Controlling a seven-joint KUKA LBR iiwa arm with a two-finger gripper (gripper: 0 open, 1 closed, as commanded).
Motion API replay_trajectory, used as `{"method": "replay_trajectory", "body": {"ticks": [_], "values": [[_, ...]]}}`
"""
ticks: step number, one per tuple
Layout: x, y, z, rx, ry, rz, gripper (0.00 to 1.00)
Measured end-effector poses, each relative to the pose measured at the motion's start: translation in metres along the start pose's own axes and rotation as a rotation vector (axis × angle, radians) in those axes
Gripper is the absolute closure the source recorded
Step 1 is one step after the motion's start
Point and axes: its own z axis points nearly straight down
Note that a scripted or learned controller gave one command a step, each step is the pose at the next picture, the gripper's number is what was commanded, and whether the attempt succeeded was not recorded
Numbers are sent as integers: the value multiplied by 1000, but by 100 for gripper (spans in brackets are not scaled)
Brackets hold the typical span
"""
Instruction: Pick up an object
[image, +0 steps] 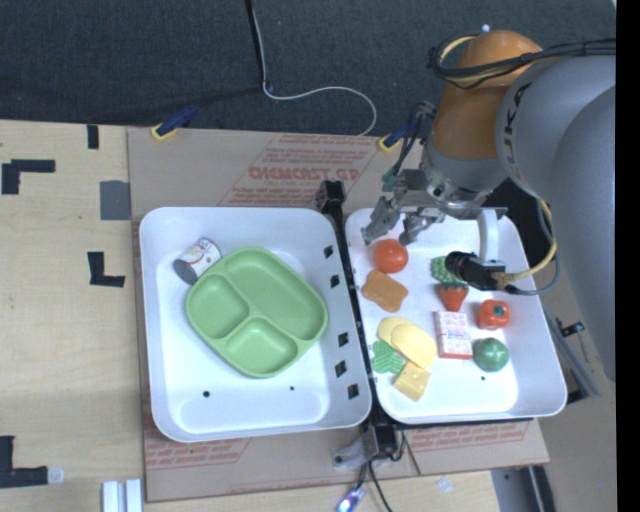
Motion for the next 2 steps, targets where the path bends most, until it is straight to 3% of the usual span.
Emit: {"method": "replay_trajectory", "body": {"ticks": [1, 2], "values": [[42, -8, -10, 0, 1, 0, 100], [55, -19, -14, 0, 1, 1, 100]]}}
